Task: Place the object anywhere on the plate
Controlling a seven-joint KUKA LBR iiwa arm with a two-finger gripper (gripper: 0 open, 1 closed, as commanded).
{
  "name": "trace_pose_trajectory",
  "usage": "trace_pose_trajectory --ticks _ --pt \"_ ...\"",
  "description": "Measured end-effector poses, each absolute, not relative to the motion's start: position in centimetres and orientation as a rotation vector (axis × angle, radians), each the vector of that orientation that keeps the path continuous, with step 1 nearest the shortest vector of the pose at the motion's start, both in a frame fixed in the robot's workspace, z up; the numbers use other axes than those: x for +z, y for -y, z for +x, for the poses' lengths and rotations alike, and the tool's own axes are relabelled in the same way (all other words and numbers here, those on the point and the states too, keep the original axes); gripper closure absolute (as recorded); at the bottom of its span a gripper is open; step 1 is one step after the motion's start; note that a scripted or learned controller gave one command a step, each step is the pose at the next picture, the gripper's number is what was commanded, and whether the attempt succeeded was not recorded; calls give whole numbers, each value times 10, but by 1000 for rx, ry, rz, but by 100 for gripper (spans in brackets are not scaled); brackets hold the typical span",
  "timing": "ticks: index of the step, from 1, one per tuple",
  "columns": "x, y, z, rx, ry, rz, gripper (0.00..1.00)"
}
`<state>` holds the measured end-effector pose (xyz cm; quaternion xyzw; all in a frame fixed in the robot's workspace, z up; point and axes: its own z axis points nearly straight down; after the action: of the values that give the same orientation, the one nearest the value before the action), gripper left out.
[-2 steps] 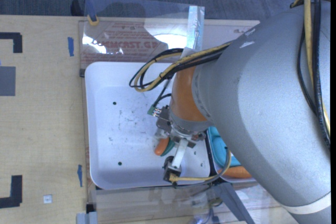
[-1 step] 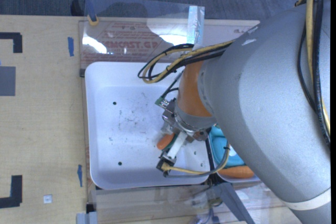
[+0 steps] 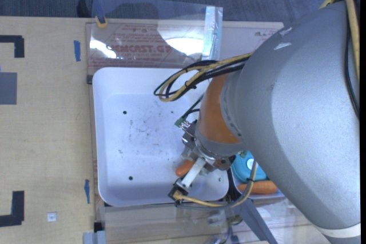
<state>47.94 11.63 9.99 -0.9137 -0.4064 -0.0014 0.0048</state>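
Arm (image 3: pixel 297 117): grey with an orange band; everything at the right of the view is covered by it
Gripper (image 3: pixel 201 158): located over the near right corner of the left bin (image 3: pixel 114 140); it is hidden under the wrist, so its state cannot be told
Orange object (image 3: pixel 183 169): seen on that bin's floor just beside the gripper, partly hidden
Second orange piece (image 3: pixel 262 187) and turquoise item (image 3: pixel 247 166): glimpsed beyond the bin's right wall, largely cut off by the arm
Clear sheet (image 3: pixel 154 31): reddish print is blurred by glare, only "CAST" is legible
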Motion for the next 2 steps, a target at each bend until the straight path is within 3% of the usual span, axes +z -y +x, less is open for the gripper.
trace_pose_trajectory --ticks 1,2 --pt "186 -59 538 -1 978 -2986 100" --pt "202 -135 481 6 1076 -2946 100"
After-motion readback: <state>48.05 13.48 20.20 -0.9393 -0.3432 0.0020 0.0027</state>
